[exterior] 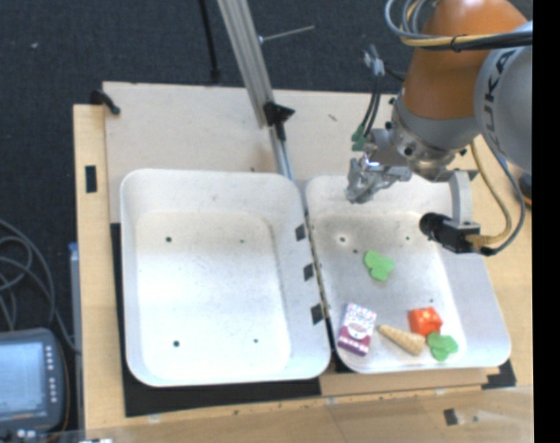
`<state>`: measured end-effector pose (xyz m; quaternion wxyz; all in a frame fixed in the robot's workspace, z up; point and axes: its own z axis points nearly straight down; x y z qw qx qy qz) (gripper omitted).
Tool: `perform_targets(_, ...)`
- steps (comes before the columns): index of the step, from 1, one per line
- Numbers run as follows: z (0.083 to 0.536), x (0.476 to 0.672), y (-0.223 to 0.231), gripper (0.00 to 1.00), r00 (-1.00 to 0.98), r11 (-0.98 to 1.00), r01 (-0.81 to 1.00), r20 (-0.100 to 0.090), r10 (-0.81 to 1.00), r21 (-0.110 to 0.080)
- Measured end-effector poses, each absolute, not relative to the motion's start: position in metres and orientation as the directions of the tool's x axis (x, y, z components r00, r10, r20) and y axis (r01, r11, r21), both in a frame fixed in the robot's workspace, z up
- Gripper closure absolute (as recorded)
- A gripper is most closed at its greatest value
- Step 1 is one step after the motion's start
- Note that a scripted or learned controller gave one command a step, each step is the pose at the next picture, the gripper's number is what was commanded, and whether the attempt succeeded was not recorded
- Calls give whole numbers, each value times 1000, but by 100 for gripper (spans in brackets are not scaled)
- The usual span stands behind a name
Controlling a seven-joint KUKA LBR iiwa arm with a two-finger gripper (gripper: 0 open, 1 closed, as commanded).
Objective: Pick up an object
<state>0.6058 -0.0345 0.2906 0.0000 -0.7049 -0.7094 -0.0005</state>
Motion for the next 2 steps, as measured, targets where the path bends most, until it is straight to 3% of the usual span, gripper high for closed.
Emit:
perform_targets(1,281,597,18,100,-6,6,1000,1,1000,0)
perform_targets(2,261,576,60,100,-6,6,1000,0,1000,-2)
